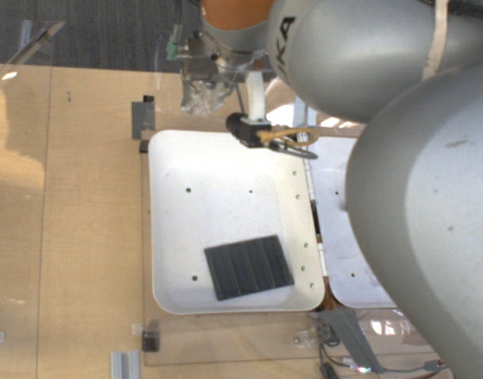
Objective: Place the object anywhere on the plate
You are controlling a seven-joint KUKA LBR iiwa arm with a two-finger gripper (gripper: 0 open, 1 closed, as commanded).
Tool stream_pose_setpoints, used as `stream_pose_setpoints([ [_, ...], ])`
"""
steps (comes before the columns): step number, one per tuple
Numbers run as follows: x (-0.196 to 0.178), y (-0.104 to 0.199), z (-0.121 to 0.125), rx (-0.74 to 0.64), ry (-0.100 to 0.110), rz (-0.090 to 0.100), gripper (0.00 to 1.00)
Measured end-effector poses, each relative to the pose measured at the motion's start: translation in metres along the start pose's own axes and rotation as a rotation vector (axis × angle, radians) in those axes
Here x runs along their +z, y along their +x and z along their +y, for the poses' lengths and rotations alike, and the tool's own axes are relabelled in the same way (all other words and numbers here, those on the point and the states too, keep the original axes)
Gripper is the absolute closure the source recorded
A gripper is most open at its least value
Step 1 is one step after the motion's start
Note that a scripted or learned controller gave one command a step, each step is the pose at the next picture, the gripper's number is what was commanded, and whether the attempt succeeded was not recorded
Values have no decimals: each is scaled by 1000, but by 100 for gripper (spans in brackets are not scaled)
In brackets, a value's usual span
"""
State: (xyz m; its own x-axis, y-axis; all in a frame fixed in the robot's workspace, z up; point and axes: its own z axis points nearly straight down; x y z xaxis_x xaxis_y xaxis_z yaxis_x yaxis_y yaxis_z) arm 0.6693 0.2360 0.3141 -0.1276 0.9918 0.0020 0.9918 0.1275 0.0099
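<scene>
Grey arm [415,212], smooth and rounded, at view's right; orange band [234,2] above wrist. Gripper [200,99] over wood bench [68,212] just past bin's far rim; open or closed, cannot tell. Dark ribbed rectangular slab [249,268] flat in white bin [170,212], near-right corner, well apart from gripper.

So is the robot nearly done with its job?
Not yet, it seems. Done: nothing I can see. The dark ribbed slab lies flat and alone in the left bin, near its front right corner. In hand: the gripper hangs by the bin's far edge, well away from the slab. Left: the grabbing and placing. The arm hides most of the right bin.
</scene>
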Motion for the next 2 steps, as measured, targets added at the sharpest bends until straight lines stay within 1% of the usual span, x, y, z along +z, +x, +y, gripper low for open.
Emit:
stream_pose_setpoints([
  [1, 103, -7, -58, -197, 9, 0, 100],
  [2, 94, -9, -11, -483, 3, 1, 100],
])
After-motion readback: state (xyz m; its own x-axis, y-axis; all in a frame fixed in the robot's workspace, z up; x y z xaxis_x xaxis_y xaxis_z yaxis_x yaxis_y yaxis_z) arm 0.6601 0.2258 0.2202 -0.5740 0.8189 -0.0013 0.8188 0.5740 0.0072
